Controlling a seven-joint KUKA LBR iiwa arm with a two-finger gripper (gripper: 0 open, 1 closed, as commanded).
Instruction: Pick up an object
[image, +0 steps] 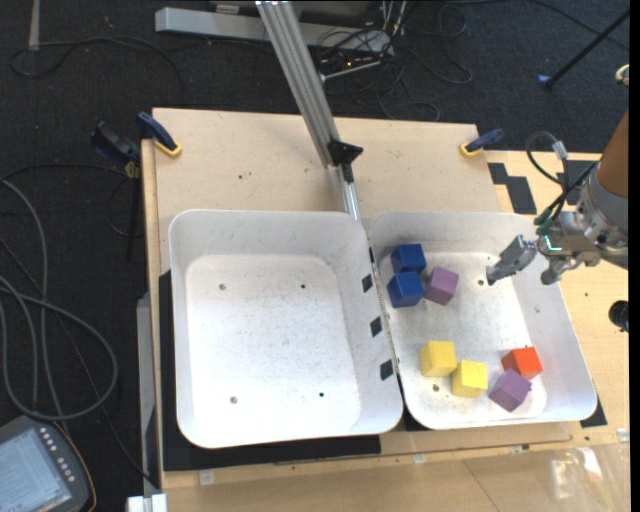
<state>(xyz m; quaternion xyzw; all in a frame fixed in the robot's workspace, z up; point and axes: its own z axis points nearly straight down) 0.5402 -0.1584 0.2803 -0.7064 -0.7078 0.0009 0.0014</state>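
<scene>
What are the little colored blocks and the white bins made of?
The blocks, like the orange block and yellow block, look like matte foam or painted wood: flat color, no shine. The white bins seem to be thin molded plastic, with rounded corners and smooth rims.

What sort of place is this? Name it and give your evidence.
Probably a robotics lab test bench: two white bins clamped on a plywood board, small coloured blocks as practice objects, cables trailing across the floor.

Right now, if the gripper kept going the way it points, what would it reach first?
The gripper points left and downward into the right bin. It would probably meet the upper purple block first, with the blue blocks just beyond. Its height is unclear, so it might touch the bin floor short of it.
</scene>
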